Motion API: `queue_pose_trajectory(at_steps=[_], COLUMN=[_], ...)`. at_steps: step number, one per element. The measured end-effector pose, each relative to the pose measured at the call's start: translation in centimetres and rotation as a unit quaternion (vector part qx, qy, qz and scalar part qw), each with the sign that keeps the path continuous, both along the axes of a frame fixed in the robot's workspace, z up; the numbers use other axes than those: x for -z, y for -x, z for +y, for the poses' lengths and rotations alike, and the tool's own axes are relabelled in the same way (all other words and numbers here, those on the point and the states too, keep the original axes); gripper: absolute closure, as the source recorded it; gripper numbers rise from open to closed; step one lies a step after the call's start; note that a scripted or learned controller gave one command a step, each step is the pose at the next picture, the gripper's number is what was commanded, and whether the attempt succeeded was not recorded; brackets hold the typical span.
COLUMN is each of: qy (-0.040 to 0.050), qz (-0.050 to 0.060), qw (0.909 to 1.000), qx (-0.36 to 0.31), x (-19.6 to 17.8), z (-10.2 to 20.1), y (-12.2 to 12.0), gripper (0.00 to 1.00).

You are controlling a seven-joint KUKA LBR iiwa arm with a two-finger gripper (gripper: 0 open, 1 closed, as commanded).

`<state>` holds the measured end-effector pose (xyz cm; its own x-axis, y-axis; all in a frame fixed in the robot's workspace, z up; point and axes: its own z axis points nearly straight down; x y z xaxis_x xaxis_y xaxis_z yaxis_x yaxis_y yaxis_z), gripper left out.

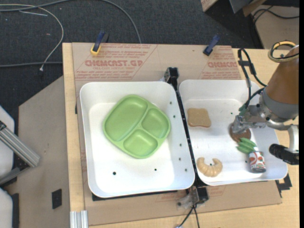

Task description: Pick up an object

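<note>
Toast slice, croissant, green item, can lie in right bin.

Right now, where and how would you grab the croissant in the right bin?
Take the croissant across the thick middle of its arc, coming straight down from above. It lies flat on the right bin's floor near the front edge, its curved back toward that edge and its tips pointing away. Set the jaws front to back across the body. The bread slice and bottle lie apart from it, so the sides look free.

R bin: open floor in middle btw toast and croissant; can + green item crowd R edge by gripper. L bin: green tray takes center, free strip along front.
</note>
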<state>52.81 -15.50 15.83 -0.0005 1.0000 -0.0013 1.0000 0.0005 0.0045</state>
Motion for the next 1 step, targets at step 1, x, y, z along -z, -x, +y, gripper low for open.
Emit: queue_pose_trajectory(at_steps=[1], qy=[0.0000], qz=[0.000], qw=[1.0000], qx=[-0.001], x=[-4.45], z=[0.39], y=[-0.55], gripper=[1.00])
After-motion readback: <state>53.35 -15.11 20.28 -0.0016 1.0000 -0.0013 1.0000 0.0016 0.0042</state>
